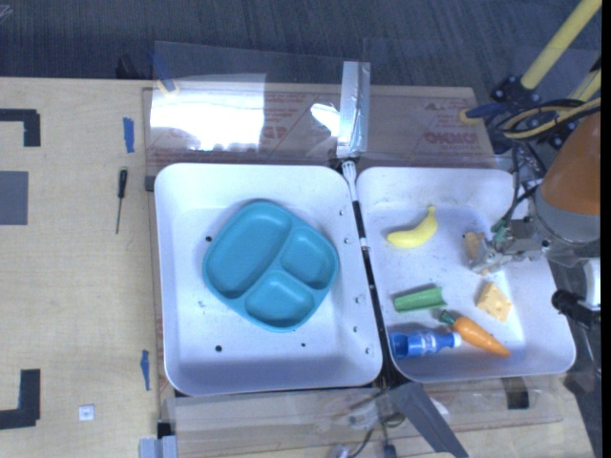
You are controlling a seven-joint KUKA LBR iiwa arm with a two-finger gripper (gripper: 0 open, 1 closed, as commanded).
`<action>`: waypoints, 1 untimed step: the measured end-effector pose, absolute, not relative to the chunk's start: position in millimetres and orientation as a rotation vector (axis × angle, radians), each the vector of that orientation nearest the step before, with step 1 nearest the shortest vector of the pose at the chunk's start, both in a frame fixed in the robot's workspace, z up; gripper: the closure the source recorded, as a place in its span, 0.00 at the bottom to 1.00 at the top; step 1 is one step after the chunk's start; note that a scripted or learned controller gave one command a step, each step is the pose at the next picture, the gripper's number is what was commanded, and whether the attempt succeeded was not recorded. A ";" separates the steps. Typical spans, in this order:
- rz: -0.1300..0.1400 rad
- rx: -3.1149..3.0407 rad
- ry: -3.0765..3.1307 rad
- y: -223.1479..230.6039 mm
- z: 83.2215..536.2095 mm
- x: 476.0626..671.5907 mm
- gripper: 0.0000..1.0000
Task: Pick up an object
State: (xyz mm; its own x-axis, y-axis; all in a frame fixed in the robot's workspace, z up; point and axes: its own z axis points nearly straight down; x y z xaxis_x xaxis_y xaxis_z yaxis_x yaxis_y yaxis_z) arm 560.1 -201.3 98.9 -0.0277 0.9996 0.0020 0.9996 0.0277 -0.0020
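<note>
Pincer (489, 253) low in right bin, beside pale yellow cheese wedge (495, 302)

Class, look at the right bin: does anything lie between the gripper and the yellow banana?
Nothing visible does. The gripper sits low over the right bin near a small tan piece, and the banana lies to its left in the view across bare white floor. The cheese wedge and carrot lie nearer the camera, off that line.

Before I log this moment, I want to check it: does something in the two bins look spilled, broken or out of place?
Nothing stands out. The blue divided plate lies flat in the left bin. In the right bin, the banana, green piece, carrot, cheese wedge and blue marker lie loose, unspilled.
</note>
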 end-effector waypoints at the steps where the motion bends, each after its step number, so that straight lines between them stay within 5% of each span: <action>1: 0.001 -2.188 -2.249 -201.4 98.6 559.9 0.00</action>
State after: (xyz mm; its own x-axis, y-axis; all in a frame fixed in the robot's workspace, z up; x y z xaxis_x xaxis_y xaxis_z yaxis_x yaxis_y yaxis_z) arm 559.9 -201.4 98.6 -0.0275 0.9996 0.0022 0.9996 0.0275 -0.0026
